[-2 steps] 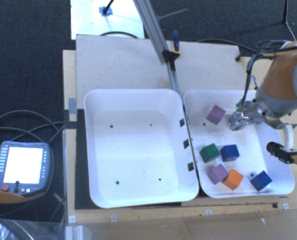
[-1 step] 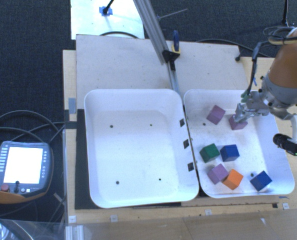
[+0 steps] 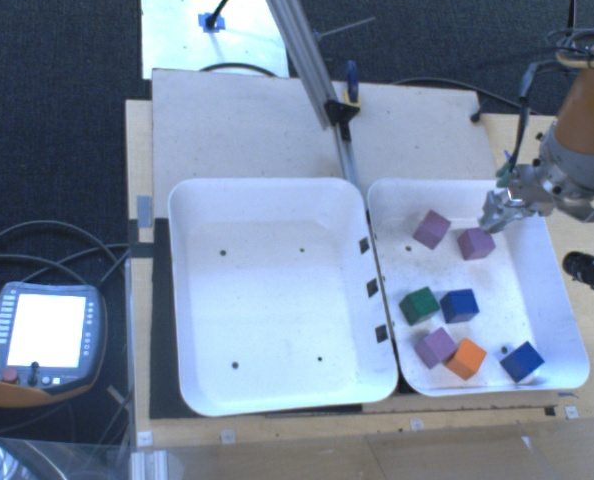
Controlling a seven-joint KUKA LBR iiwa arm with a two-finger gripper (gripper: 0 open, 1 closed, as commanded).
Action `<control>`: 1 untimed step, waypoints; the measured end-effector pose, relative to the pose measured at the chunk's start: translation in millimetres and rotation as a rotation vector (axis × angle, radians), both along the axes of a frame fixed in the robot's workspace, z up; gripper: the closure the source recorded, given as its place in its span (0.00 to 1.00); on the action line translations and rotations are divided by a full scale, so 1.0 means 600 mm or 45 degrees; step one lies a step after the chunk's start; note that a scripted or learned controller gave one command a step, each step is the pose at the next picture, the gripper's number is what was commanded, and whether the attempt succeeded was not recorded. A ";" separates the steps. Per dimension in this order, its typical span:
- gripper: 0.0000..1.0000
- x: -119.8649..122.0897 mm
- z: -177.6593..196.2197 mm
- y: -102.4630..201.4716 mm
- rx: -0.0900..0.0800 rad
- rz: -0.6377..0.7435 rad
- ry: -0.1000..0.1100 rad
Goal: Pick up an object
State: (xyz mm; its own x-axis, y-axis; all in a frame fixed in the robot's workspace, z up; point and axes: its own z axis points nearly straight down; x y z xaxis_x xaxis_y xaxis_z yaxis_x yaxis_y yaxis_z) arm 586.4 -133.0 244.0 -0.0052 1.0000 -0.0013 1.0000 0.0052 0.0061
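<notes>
The gripper [image 3: 499, 211] hangs low over the upper right corner of the right-hand bin [image 3: 569, 313], and from this slanted view I cannot tell how its tips are set; nothing shows between them. Taking that gripper as the landmark, the nearest thing is a purple cube [image 3: 475, 243], just below and a touch to the left of it, apart from the metal as far as can be seen. A second purple cube [image 3: 431, 229] lies further left of the gripper, near the first but not touching. Well below the gripper sit a green cube [image 3: 418, 305] and a blue cube [image 3: 459, 305] side by side, close or touching, then a third purple cube [image 3: 436, 347] pressed against an orange cube [image 3: 466, 358], and another blue cube [image 3: 522, 361] apart, nearest the bin's lower right corner. The cubes look like small, stiff, light blocks with smooth painted faces, likely a little slippery, so a squeeze across two flat opposite sides would suit best, not across corners. The nearest purple cube sits tilted relative to the bin walls, so the wrist would probably need turning to meet its faces squarely.
</notes>
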 end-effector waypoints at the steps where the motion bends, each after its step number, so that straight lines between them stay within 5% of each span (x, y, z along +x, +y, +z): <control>1: 1.00 0.017 0.014 0.085 0.003 0.007 0.003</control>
